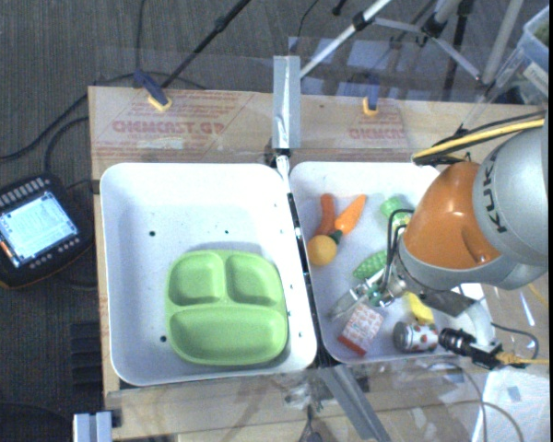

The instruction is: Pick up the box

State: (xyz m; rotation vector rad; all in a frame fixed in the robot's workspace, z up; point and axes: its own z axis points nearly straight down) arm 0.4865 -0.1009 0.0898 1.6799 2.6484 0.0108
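Hovering just above the box (360, 329), the gripper (376, 292) sits low in the right bin (304, 184); finger spacing cannot be told from this slanted view, and nothing is seen between them. Box lies flat at the bin's front edge, a can (414, 336) just beside it and a yellow fruit (322, 249) further back. Judged light, stiff-walled thin card, crushable; grip across its short sides.

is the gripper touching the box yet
Cannot tell: in the camera view the gripper sits right above the box, with no plain gap or contact.
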